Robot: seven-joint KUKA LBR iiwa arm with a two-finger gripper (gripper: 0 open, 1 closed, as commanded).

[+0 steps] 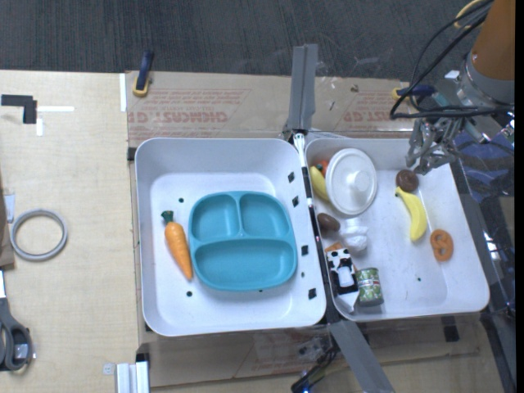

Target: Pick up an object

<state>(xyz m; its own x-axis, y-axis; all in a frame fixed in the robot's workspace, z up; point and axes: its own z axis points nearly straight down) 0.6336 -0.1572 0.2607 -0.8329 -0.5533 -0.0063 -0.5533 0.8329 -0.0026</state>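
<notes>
My gripper [427,154] hangs over the far right corner of the right bin [471,289], just above and right of a small brown round object [407,180]. Nothing shows in its grasp. A yellow banana [417,213] lies just below the brown object, and an orange pretzel-like piece [441,245] lies to its right. Farther left in this bin are an upturned white bowl [350,181], a brown egg-shaped item [328,222], a black-and-white carton [341,268] and a green can [369,286].
The left bin [155,301] holds a teal divided plate [243,240] and a carrot [178,248]. A grey rail [301,88] runs between the bins at the back. A tape roll [37,234] and scissors [12,346] lie on the bench at the left.
</notes>
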